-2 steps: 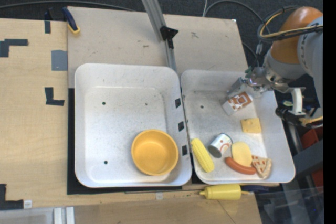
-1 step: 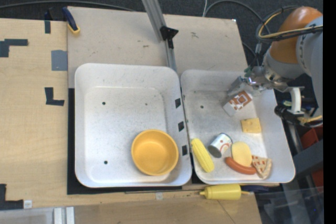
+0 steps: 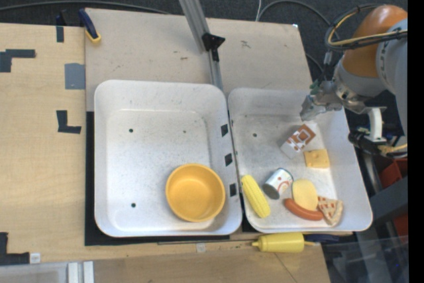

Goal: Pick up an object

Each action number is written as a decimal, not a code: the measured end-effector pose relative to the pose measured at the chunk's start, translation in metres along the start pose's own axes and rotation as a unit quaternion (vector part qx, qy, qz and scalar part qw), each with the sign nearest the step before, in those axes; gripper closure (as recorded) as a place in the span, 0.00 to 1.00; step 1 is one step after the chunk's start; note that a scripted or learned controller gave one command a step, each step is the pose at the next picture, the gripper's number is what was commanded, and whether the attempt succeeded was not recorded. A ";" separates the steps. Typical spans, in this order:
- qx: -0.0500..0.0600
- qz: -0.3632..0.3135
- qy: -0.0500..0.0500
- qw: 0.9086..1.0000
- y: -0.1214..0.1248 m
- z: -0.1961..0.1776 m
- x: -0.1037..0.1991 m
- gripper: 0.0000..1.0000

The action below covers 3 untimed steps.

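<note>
In the camera view the hand (image 3: 311, 107) hangs over the far right part of the right bin (image 3: 252, 109), at the end of the grey arm with its orange band. It holds nothing, and it is too small and blurred here to tell how it is set.

The nearest thing to it is a small brown-and-white carton (image 3: 299, 138), lying tilted on the bin floor just near and left of the hand. It looks like a light toy with flat stiff faces; a pinch across its two long sides should hold, though it may skid on the smooth plastic.

Just beside it, to the near right, lies a yellow cheese block (image 3: 317, 159), likely light and firm too. Nearer still sit a tipped toy can (image 3: 278, 181), a corn cob (image 3: 255, 195), a sausage (image 3: 303, 210) and a pizza slice (image 3: 330, 209), crowded together, so a grasp there risks catching neighbours.

In the left bin (image 3: 119, 103) a yellow bowl (image 3: 195, 192) stands upright at the near right corner; its thin rim is the only purchase.
</note>
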<state>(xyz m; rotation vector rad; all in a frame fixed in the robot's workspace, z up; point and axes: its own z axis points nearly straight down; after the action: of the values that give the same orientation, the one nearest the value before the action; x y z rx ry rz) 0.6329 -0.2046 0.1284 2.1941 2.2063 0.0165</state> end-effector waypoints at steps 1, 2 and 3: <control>0.012 0.002 0.006 1.000 0.003 -0.064 -0.001 1.00; 0.012 0.002 0.006 1.000 0.005 -0.118 -0.001 1.00; 0.015 0.000 0.007 1.000 -0.005 -0.125 0.048 1.00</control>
<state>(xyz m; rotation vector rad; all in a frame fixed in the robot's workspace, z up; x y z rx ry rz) 0.6243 -0.1551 0.2529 2.2163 2.2279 -0.0002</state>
